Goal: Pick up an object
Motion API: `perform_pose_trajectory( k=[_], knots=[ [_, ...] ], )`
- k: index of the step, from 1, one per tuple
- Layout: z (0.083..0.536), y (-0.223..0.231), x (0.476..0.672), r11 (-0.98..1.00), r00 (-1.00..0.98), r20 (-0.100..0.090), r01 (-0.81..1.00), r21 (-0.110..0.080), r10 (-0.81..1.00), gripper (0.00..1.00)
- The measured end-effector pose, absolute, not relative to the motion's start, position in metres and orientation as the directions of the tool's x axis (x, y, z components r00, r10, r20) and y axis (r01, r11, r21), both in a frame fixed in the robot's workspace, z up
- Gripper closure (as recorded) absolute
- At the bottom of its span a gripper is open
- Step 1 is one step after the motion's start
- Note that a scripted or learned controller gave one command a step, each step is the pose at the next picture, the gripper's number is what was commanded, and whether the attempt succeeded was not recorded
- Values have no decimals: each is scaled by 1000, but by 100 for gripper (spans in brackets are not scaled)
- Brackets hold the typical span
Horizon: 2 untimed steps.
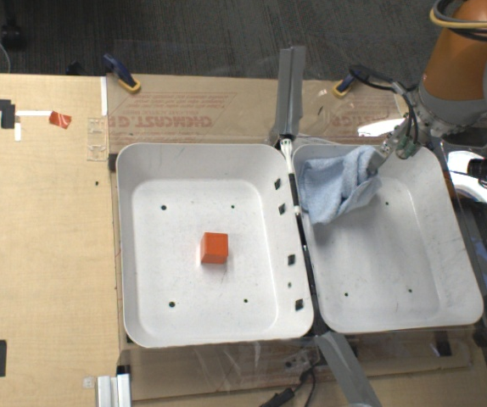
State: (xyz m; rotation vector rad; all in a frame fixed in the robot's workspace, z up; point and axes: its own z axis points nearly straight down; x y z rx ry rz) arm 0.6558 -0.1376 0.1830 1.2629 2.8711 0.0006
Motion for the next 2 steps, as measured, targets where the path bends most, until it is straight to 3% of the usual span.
perform_pose_trajectory(
  k=[1, 2],
  knots=[
    [187, -141, 652, 798, -798, -3, 602, 0, 602, 100],
    [185, -146, 621, 820, -820, -3, 573, 0, 573, 100]
  ],
)
